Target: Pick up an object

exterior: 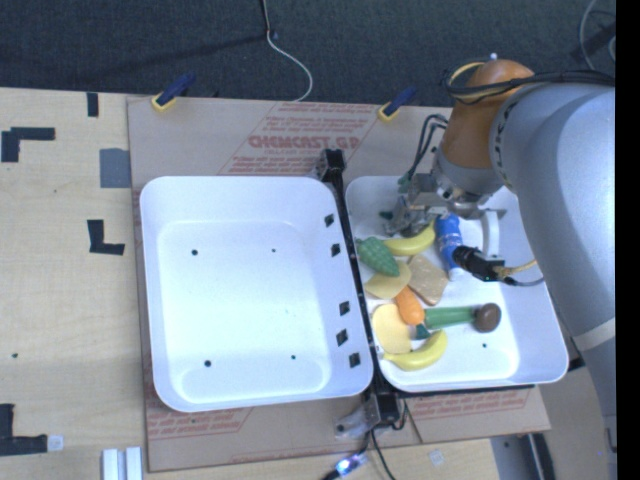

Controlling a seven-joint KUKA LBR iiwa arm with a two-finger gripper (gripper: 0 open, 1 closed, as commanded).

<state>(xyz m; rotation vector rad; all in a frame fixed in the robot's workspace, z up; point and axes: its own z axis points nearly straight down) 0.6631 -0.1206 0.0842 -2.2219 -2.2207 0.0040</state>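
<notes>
yellow banana lies just under my gripper in the right bin. i cannot tell how my grip stands. nothing lifted yet.

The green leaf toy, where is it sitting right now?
The green leaf toy lies in the right bin, against its left wall, just below-left of the upper banana and above the orange piece.

Pale wooden bench, cardboard sheet, dark carpet behind

Fixed overhead slant onto both bins
</notes>
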